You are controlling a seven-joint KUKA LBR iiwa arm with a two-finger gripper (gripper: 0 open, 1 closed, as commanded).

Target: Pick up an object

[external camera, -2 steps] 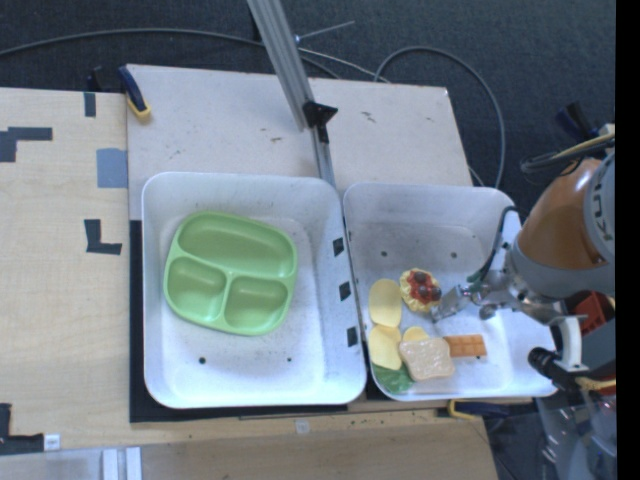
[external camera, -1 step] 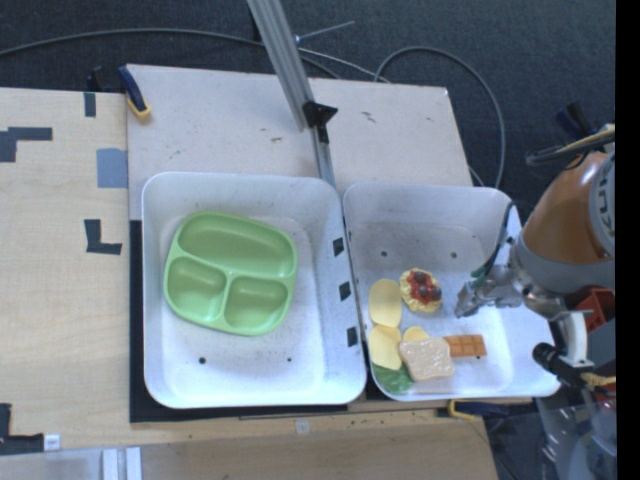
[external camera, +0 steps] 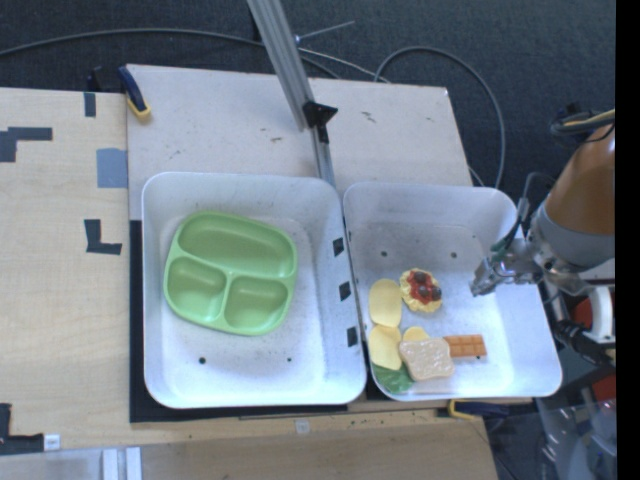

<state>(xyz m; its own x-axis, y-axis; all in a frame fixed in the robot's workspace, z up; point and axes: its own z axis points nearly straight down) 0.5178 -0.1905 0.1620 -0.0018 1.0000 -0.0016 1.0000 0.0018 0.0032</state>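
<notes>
Nothing sits between the fingers of the two-finger gripper (external camera: 484,280), which hangs over the right side of the right-hand shallow white bin (external camera: 470,204); whether the fingers stand wide or narrow cannot be told at this distance. Nearest to it, apart by a strip of bare bin floor, lies a small round yellow pastry topped with red and dark pieces (external camera: 421,290). Farther out rest an orange-brown ridged bar (external camera: 465,346), a pale tan toast-shaped slice (external camera: 428,360) and two yellow oval pieces (external camera: 385,302), clustered toward the bin's near left corner. The left-hand white bin (external camera: 155,268) bears a light green three-compartment plastic plate (external camera: 232,272). By this showing the pick is not yet made: approach, closing and lift all remain. No brand, label or legible writing is visible.
</notes>
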